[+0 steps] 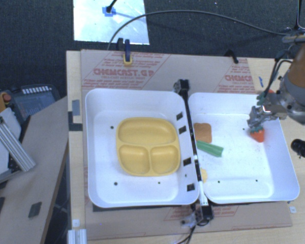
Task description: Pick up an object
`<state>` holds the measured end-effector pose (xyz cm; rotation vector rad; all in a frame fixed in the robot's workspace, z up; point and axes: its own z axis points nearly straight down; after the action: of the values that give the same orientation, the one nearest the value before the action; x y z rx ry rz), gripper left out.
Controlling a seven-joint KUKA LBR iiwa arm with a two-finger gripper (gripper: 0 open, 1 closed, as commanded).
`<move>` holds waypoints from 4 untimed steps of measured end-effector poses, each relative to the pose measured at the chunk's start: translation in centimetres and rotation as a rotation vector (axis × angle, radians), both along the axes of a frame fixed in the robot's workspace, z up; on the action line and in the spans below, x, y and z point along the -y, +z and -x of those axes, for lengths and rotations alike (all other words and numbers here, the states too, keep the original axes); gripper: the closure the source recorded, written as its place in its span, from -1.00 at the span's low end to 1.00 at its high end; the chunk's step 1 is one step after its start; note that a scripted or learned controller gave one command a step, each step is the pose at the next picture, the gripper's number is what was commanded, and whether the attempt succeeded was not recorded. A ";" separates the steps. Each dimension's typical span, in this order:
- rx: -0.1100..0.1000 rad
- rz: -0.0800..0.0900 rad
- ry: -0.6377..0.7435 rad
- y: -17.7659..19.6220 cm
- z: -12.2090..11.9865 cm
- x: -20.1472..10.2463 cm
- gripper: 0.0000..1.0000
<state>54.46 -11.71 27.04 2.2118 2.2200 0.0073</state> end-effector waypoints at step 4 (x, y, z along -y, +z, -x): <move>-0.008 -0.004 0.006 -3.3 -0.1 -21.4 1.00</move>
<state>54.52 9.68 23.77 2.2113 2.2329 0.0030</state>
